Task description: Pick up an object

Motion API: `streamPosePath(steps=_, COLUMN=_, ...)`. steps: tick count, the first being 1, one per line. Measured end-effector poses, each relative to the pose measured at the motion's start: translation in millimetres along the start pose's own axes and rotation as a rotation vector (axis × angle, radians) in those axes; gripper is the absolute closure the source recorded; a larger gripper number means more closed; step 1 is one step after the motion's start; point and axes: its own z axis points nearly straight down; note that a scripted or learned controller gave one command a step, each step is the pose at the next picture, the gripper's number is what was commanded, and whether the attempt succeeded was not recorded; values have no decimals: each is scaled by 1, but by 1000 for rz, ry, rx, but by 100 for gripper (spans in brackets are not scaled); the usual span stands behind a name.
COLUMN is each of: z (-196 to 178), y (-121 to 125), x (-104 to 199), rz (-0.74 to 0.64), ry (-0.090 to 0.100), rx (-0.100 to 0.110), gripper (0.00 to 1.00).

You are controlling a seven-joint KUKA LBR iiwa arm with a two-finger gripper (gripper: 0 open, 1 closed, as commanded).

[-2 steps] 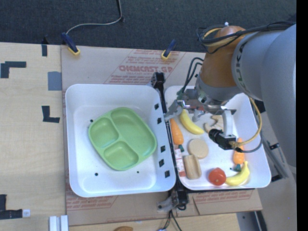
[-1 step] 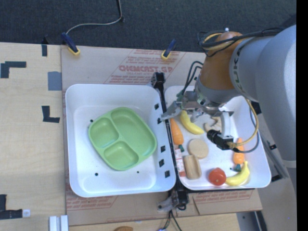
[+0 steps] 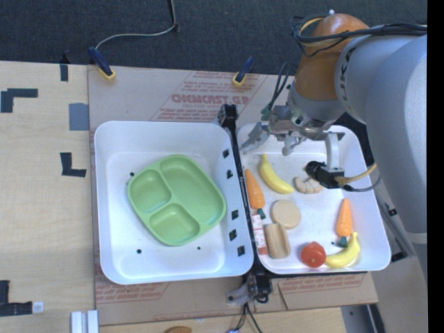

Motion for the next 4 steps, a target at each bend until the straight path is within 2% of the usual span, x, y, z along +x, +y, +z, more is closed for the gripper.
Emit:
streamPosePath(steps=1, z=1, y=-24, x=-1, rz=2, ry=-1, rx=2, gripper=0)
streamPosePath(steps=2, z=98, y=-19, x=-60, rz=1, ry=-2, rx=-2, gripper=0)
streamPosePath(steps=3, z=89, y=-18, x=-60, rz=1, ry=-3, rx=-3, gripper=100)
streamPosePath(steps=4, z=0, y=-19, x=-9, rz=-1, ry=0, rx=0, gripper=100)
